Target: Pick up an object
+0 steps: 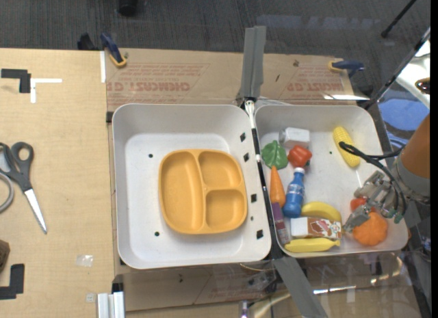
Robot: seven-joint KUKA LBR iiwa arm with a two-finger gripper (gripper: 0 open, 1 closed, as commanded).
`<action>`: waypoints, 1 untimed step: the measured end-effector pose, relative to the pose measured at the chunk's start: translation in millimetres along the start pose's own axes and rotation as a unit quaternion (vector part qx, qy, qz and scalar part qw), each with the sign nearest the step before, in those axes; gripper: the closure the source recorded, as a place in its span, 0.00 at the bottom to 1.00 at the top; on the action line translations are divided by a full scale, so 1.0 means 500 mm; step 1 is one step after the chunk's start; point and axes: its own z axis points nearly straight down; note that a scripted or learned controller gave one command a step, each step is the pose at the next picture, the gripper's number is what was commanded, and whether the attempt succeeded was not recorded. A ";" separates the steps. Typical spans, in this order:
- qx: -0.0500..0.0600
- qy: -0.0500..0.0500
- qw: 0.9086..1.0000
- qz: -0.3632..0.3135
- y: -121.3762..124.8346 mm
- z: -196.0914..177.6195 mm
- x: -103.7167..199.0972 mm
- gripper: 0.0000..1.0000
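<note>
Here the gripper [369, 208] sits low in the near right corner of the right bin [321, 113], its metal fingers spread apart with nothing between them. An orange [371, 230] lies just below the fingertips, touching or nearly touching them, and a small red piece [357, 204] peeks out just left of the fingers. Left of the orange lie two bananas [321, 210], one above a small packet [324, 228] and one along the near wall. A blue bottle [294, 191] lies toward the middle, beside a carrot [276, 187], a green pepper [274, 154] and a red pepper [300, 155]. A corn cob [345, 146] rests near the far right. The left bin [130, 173] holds a yellow divided plate [203, 191]. Scissors [24, 180] lie on the bench at far left.
</note>
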 end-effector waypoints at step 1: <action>-0.001 -0.001 1.000 -0.027 -0.002 0.000 0.009 0.00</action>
